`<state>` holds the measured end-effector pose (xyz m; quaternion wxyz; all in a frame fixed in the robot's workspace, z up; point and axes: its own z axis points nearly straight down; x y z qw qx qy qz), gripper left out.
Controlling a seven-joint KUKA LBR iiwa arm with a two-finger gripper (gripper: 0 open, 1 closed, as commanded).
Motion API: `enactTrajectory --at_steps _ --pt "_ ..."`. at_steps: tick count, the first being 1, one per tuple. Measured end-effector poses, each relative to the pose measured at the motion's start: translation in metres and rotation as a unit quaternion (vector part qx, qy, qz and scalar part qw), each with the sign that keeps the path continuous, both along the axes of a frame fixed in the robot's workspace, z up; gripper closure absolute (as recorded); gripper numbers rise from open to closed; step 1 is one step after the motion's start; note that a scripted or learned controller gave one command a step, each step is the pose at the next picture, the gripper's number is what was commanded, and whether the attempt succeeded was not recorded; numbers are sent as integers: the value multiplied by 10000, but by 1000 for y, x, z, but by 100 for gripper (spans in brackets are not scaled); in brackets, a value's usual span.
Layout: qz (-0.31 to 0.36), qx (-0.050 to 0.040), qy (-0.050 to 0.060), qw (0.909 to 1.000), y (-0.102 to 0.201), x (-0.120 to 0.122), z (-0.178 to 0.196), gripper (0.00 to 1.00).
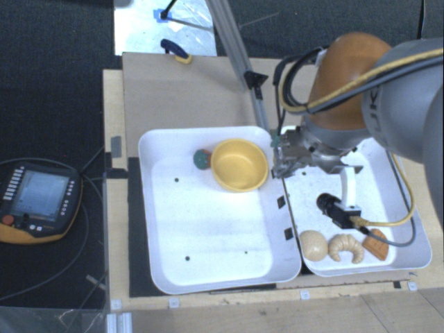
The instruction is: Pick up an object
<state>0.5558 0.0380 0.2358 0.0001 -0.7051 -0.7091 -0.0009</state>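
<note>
Fingers [277,171] of the gripper [281,164] are hanging over the ridge where the two bins are meeting; whether they are parted or closed I cannot tell, as they are showing too dark and small, and nothing is showing between them; the bowl [239,165] is sitting just to their left, in the left bin [208,245], upright and open to the top, its right rim lying almost under them; the coming move, as I am judging it, is turning on this: the near wall of the bowl is running across the line of reach, so a short shift leftward would be putting one finger inside the rim and one outside; being round, the bowl is offering no long axis to line up with; further left, beyond the bowl, a small teal ball [202,159] is resting against its far side, shielded by it; toward the front, in the right bin [312,186], a pale roll [313,245], a croissant [347,247] and an orange piece [374,243] are lying in a row along the front wall, well apart from the fingers, the roll being the closest of the three and the orange piece the farthest; the croissant's long axis is running roughly left to right; I am judging the bowl the likeliest target, though its thin, smooth rim may be inviting a slip.
</note>
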Motion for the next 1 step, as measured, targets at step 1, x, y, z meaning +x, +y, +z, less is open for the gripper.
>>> enactTrajectory --at_steps 1 --pt "-5 0 1 10000 47 -19 7 100"
